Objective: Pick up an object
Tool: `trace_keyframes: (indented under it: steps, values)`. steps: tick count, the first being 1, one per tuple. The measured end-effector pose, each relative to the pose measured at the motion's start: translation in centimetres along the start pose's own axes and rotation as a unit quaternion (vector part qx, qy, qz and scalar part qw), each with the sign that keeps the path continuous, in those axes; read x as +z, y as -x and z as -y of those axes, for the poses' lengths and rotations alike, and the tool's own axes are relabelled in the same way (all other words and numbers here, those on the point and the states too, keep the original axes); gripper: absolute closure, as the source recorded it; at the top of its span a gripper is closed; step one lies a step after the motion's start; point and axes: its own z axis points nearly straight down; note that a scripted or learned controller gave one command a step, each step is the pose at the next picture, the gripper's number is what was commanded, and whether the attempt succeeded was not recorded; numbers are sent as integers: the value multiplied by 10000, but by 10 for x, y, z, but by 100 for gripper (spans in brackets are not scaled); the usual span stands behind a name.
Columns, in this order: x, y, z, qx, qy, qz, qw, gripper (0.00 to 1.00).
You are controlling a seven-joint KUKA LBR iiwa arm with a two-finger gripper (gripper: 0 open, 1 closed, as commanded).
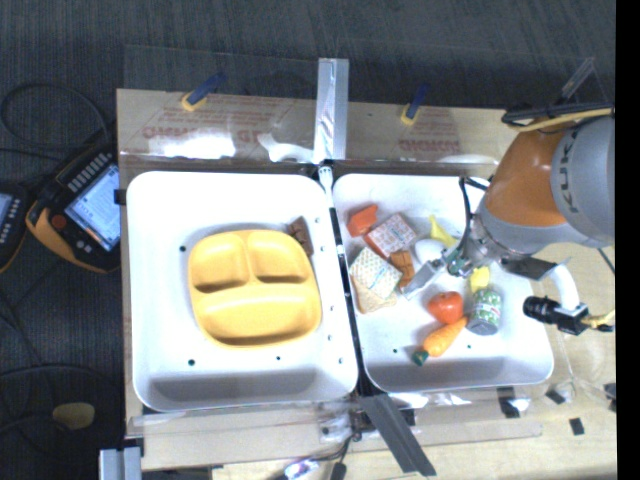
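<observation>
White plastic forms the two shallow bins seen from above: the right bin [520, 363] receives the arm [545, 193], and the left bin [150, 268] lies well to the pincer's left. The pincer [432, 273] is lowered into the right bin among a cluster of small toy foods. Whether its fingers are spread or pressed together cannot be told from this view, and nothing can be seen pinched between them.

Just to the left of the pincer, touching or nearly touching it, a pale checkered packet [372, 280] is found, with a red-and-white box [390, 234] above it and an orange-red piece [362, 218] farther up and to the left. A small white item [427, 250] is seen just above the pincer. Directly below the pincer a red tomato [447, 306] is placed, and below that a carrot [438, 341] is laid at a slant. To the right of the tomato a small green-and-grey can [485, 313] is set, with a yellow piece [480, 278] above it.

Well to the left, in the left bin, a yellow divided tray [255, 286] is laid, with a small brown item [300, 234] at its upper right corner.
</observation>
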Motion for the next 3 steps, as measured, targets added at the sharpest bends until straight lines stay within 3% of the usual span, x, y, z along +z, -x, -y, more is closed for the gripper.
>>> trace_keyframes:
  steps: [1, 2, 3]
  values:
    - [3, 43, -69, -314, 28, 29, 9995, 0]
    - [14, 66, -37, 1005, 63, 35, 9949, 0]
    - [5, 68, -38, 995, 60, 61, 9950, 100]
